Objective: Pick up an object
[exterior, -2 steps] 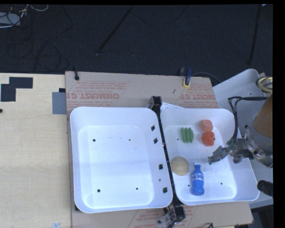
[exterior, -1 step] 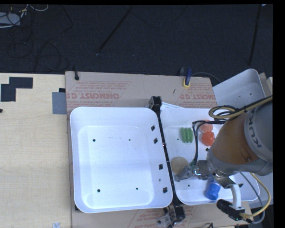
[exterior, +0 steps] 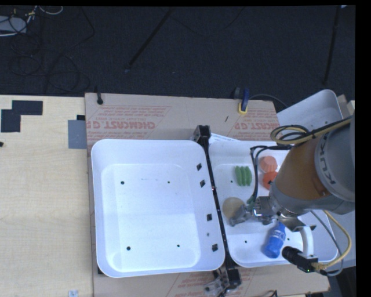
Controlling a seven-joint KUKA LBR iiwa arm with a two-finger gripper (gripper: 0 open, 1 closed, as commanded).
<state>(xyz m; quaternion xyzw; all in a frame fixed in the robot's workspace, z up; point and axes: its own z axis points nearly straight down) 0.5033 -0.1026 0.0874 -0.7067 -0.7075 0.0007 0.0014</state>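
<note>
Dark floor (exterior: 174,46) at the far side with loose cables (exterior: 35,14), pale wooden bench (exterior: 40,203) on the left, cardboard sheet (exterior: 156,119) under everything.

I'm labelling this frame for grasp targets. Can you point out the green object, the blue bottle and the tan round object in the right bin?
green object (exterior: 243,176): camera view, middle of its ridged top.
blue bottle (exterior: 274,242): camera view, middle of its body.
tan round object (exterior: 232,205): camera view, its upper surface.
</note>
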